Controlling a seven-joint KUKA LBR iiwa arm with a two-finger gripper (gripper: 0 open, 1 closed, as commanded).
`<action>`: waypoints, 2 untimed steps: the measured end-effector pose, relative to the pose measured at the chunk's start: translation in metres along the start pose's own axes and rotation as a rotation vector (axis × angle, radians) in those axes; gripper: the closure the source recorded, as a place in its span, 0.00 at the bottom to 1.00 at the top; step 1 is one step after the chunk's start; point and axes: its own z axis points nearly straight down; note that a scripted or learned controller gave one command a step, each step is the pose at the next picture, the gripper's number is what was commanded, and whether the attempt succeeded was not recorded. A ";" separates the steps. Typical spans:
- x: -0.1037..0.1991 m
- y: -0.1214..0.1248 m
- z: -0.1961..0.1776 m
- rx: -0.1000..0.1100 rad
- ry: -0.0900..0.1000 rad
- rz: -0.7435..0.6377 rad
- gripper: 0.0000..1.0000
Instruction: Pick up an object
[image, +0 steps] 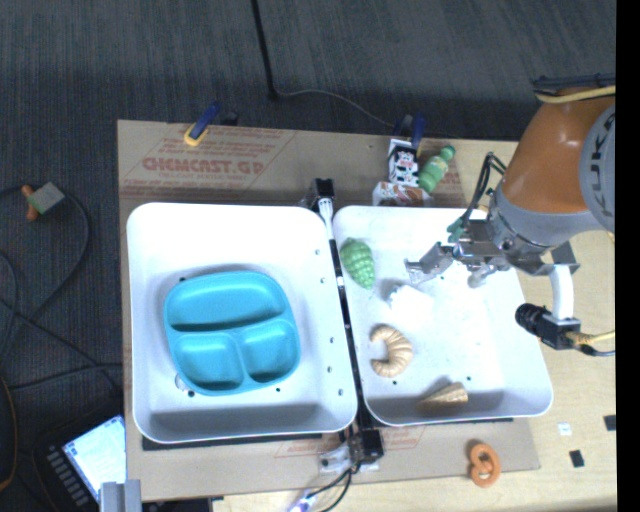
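Observation:
My gripper (452, 270) hangs over the upper middle of the right bin (520, 385), with its fingers spread open and nothing between them. A green ridged toy (357, 262) lies left of it, near the bin's left wall. A tan croissant (391, 350) lies below and left of the gripper. At the front wall a small tan cone (444, 396) lies on its side. None of the three touches the gripper.
The left bin (150, 250) holds a blue divided tray (232, 331). Behind the right bin stand a small carton (402, 172) and a green bottle toy (435, 170). An orange pretzel toy (484, 462) lies on the bench in front. Blue clamps (203, 122) grip the board's back edge.

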 end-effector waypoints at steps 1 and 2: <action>-0.035 -0.060 0.132 -0.002 0.000 0.002 0.00; -0.036 -0.059 0.122 -0.003 -0.001 0.003 1.00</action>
